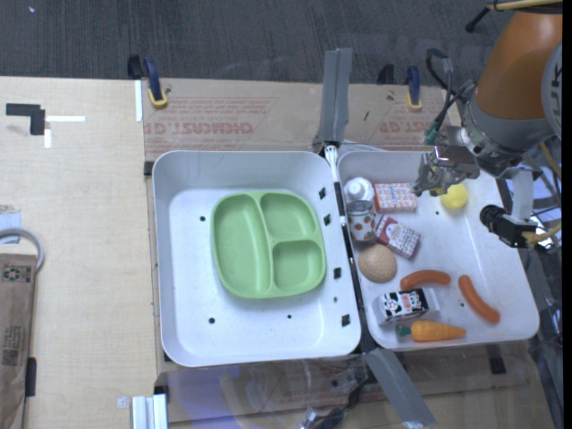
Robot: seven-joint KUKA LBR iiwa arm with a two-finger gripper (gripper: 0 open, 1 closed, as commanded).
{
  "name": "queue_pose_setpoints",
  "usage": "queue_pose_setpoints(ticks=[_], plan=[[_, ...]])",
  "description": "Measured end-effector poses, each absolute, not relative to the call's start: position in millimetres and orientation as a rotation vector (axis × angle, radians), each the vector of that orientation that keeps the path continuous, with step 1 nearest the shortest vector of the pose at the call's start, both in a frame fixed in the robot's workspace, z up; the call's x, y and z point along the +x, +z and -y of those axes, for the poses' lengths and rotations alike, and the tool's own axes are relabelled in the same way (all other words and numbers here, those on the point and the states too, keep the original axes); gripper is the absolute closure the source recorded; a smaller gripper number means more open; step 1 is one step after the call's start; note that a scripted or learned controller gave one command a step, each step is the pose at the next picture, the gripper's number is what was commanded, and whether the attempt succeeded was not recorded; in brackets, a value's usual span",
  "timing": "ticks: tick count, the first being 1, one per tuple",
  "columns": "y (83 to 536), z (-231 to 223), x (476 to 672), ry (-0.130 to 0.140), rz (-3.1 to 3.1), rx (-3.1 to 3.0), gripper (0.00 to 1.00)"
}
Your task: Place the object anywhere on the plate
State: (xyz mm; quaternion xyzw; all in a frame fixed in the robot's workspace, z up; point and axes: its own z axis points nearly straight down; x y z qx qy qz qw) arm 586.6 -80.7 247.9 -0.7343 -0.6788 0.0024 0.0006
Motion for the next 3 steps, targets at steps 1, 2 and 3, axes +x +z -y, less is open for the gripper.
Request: queue_pose_setpoints(ticks=[1,2,3], plan=[[219.4,38.8,574.6,0.006,2.185,-2.254,1.0],[190.2,-17.7,551.4,0.007,2.178,-2.26,1.0],[245.0,-38.1,610.8,0.003,2.264,-2.18,1.0]])
